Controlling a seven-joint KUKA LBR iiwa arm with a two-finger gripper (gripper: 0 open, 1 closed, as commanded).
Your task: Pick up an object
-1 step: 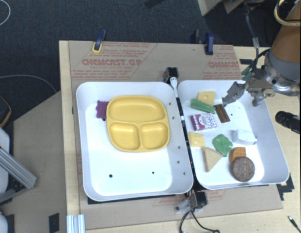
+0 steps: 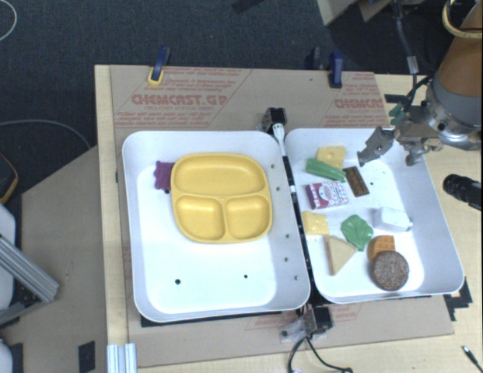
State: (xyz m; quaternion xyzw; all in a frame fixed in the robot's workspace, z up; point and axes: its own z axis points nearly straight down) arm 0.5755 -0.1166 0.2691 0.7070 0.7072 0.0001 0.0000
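My gripper hangs open over the far right part of the right bin, with nothing between its fingers. Its left finger is just right of a yellow cheese block and above a brown bar. Further toys lie in this bin: a green pod, a red and white packet, a small yellow cube, a green leaf, a pale wedge, an orange biscuit, a brown patty and a white piece.
The left bin holds a yellow divided plate with a purple piece at its far left side. A raised rim separates the two bins. The arm comes in from the upper right.
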